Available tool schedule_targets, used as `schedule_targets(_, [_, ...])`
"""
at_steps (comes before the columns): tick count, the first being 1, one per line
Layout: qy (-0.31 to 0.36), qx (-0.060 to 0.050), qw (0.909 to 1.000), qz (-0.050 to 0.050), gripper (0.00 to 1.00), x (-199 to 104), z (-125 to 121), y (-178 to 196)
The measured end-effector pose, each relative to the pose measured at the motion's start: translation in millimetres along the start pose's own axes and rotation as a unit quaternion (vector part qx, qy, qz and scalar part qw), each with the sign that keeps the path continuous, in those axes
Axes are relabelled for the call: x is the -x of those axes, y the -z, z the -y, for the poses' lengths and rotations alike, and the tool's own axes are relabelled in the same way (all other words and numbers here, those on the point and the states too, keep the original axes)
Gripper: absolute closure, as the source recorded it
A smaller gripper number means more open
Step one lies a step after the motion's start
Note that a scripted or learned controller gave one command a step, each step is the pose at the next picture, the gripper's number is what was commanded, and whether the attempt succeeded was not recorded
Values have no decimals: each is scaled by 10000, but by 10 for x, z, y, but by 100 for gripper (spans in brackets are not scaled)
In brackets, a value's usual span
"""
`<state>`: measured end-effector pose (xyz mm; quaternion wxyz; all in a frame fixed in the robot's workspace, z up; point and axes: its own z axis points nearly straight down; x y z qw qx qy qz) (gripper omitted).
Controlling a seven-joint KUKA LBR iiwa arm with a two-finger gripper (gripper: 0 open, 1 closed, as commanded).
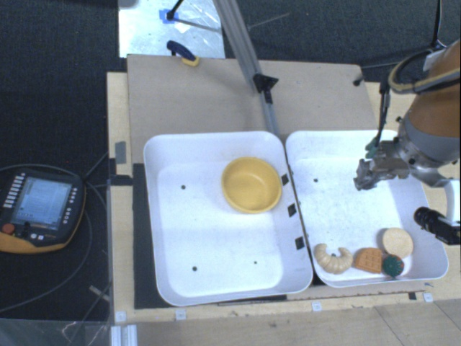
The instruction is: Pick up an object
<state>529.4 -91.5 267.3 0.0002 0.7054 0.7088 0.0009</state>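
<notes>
A yellow bowl [251, 184] sits upright in the left bin [173, 265], near its back right. Along the right bin's [324, 157] front edge lie a curved beige croissant-like piece [333, 257], an orange-brown square cracker [368, 260], a pale round disc [397, 241] and a small dark green ball [392, 266]. My gripper [365, 176] hangs over the right bin's right half, above and behind those pieces, apart from them. Nothing shows between its fingers.
A metal pole [241, 38] slants across the cardboard backboard [202, 92] toward the bins' seam. A teach pendant [39, 207] lies on the floor at the left. A black cylinder [434, 224] juts over the right bin's right rim.
</notes>
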Motion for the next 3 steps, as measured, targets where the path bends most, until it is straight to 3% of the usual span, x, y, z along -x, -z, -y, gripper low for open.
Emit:
schedule_targets(2, [5,-6,10000,-1,100,-1158,23,-79])
schedule_targets(3, [3,-11,10000,0,100,-1672,174,-264])
